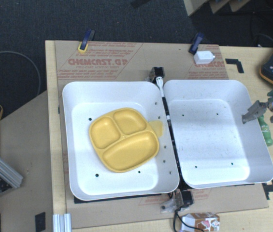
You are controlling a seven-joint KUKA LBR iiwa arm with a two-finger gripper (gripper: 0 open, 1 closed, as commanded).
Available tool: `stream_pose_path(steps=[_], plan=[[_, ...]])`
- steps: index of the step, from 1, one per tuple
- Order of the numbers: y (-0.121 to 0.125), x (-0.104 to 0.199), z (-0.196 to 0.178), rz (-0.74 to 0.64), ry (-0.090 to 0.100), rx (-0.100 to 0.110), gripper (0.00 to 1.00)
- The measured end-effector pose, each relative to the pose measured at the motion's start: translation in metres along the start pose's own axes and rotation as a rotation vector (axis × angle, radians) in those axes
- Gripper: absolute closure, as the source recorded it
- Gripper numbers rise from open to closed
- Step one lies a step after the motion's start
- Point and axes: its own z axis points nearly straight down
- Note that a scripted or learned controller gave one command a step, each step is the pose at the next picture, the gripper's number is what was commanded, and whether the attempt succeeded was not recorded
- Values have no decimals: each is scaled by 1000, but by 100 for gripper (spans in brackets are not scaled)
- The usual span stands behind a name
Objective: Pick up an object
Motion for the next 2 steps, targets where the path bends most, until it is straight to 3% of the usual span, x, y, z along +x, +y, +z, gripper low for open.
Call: stream_pose_path(steps=[1, 2], plan=[[-32, 101, -119, -11, 1, -12, 0], [-32, 169, -277, -10, 1, -22, 0]])
